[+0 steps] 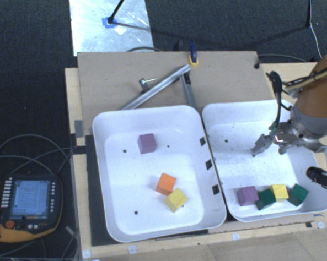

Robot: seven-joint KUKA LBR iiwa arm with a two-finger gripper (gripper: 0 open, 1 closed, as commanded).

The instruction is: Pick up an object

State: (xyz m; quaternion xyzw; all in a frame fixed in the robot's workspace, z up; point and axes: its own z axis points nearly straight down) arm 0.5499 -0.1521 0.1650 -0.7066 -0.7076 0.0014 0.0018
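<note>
The arm (316,98) reaches in over the right bin (229,115), and its jaws (264,146) hang above the bare white floor in the middle of that bin; from this slant it is not clear whether the jaws are spread or pressed together, and no block sits between them. Taking the right bin as the landmark: along its near wall lies a row of blocks, a purple block (247,195) at the left end, a dark green block (264,199) just beside it, a yellow block (280,192) touching that one, and a second green block (298,193) at the right end. All four lie well apart from the jaws, nearer the camera. To the left of the right bin, touching it along one side, stands the left bin (107,158), which holds a purple cube (146,143) towards its far side and, nearer, an orange cube (165,183) with a yellow cube (176,200) touching it. Both bins rest on the bench (76,105)
</note>
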